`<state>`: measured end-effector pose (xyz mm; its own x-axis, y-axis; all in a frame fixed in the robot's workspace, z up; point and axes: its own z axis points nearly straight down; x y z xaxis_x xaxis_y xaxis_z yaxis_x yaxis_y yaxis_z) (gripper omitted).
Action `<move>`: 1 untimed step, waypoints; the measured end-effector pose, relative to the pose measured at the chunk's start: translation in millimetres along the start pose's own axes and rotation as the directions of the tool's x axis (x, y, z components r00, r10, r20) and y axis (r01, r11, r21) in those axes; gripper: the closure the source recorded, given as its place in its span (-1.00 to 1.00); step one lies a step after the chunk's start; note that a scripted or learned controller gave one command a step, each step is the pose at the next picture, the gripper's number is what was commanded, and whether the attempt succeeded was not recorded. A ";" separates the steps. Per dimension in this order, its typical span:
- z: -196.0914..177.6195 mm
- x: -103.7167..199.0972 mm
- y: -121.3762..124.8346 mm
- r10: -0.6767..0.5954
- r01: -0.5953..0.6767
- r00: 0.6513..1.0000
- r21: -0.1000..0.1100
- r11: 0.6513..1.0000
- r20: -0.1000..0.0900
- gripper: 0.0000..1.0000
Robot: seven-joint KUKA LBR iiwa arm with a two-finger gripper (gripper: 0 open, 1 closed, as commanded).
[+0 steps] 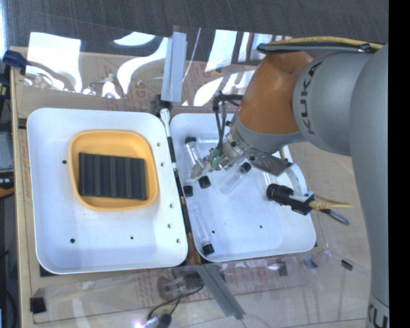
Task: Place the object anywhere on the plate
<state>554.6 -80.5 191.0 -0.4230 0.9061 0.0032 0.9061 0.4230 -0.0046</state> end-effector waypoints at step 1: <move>-0.7 18.7 42.3 -0.069 0.069 0.998 -0.003 0.998 0.003 1.00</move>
<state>585.0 -45.6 191.6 -0.4848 0.8746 0.0008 0.8746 0.4848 -0.0017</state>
